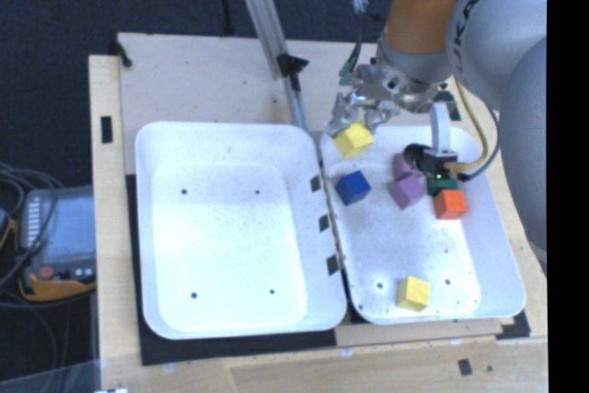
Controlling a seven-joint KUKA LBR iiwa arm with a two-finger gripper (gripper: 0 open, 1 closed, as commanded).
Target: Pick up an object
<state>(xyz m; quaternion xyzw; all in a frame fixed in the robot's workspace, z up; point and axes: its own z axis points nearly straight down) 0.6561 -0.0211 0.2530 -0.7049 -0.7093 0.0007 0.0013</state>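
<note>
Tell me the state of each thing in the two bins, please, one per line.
left bin: nothing in it
gripper: low over the right bin, at a yellow block
blue block: resting, apart
purple block: resting
orange block: resting
second yellow block: resting alone near the front

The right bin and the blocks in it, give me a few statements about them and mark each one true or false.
1. Two yellow blocks sit in the right bin. True: one at the gripper, one near the front edge.
2. The blue block is in the left bin. False: it lies in the right bin.
3. The orange block lies right of the purple block. True.
4. The arm reaches over the left bin. False: it is over the right bin.
</note>
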